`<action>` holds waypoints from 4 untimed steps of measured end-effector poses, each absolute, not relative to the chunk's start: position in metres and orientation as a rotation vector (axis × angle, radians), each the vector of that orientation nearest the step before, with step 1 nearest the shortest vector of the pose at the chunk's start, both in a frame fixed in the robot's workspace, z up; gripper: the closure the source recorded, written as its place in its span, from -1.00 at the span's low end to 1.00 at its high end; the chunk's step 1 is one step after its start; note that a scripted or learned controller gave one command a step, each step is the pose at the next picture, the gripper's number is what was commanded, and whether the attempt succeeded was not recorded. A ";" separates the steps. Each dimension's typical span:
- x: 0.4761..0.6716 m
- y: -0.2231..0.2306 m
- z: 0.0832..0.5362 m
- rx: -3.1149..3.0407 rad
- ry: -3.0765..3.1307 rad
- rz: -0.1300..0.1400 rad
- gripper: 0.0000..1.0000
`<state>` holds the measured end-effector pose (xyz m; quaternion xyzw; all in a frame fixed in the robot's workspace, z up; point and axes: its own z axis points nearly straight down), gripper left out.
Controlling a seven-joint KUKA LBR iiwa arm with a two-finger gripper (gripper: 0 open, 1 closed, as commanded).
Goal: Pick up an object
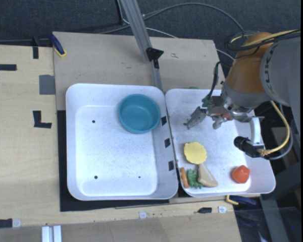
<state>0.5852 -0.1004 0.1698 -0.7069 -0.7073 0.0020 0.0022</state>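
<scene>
No brand, label or writing can be read on anything here; the black marks on the bench are plain tape pieces.

From above, two shallow white bins sit side by side on the wooden bench. The left bin holds a blue bowl in its far right corner, close to the wall it shares with its neighbour; the rest of its floor is bare, so there is wide open room toward the near and left edges.

The right bin carries the small items, all gathered along its near edge: a yellow round piece near the middle, a tan wedge just beside and below it, a green leafy piece touching the wedge's left side, a thin orange carrot-like stick against the dividing wall, and a red-orange tomato-like ball apart in the near right corner.

The gripper hangs over the far half of the right bin, its two fingers spread apart with nothing between them. One finger points toward the dividing wall, the other lies nearer the wrist. It is well clear of the yellow piece below it. The bin floor under the gripper is bare, and the bin's far wall lies close behind the arm
</scene>
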 end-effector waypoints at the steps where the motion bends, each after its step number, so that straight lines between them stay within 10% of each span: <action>1: 0.588 -0.099 0.126 -2.218 -2.220 0.004 -1.00; 2: 0.588 -0.099 0.088 -2.221 -2.222 0.001 -1.00; 3: 0.589 -0.100 0.100 -2.223 -2.224 -0.001 1.00; 4: 0.588 -0.093 0.160 -2.222 -2.224 -0.004 1.00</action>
